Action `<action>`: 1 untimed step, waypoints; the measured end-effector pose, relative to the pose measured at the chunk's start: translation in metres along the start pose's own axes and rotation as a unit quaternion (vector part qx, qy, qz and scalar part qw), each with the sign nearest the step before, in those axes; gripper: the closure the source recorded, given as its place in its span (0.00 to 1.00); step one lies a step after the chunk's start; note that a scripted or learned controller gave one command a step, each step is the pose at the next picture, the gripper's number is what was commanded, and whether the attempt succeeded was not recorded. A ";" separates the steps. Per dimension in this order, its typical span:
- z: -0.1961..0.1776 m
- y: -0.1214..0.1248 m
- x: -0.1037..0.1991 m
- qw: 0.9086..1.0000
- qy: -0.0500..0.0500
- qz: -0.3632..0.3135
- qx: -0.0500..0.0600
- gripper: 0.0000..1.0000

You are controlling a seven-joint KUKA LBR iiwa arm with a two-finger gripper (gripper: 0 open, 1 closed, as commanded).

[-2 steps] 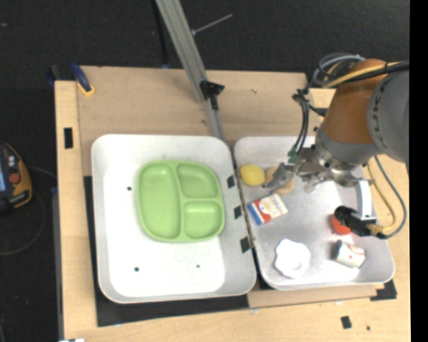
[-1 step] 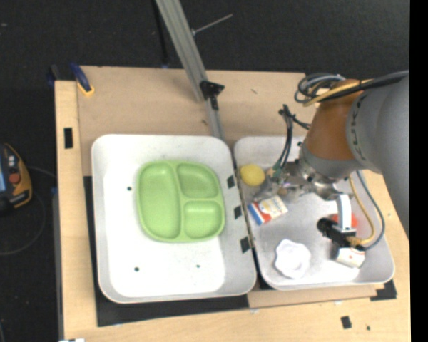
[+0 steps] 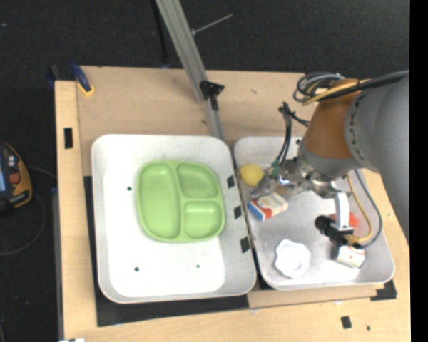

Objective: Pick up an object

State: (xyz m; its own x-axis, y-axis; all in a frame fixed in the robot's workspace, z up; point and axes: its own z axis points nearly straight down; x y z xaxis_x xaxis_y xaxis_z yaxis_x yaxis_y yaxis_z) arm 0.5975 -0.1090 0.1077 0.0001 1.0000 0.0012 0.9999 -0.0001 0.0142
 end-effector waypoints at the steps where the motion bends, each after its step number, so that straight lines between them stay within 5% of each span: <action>1: -0.005 -0.004 -0.001 1.000 -0.001 0.001 0.005 1.00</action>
State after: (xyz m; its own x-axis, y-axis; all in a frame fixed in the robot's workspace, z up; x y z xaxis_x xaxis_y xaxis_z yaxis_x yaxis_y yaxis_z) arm 0.5938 -0.1103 0.1124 0.0016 1.0000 -0.0003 1.0000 -0.0016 0.0045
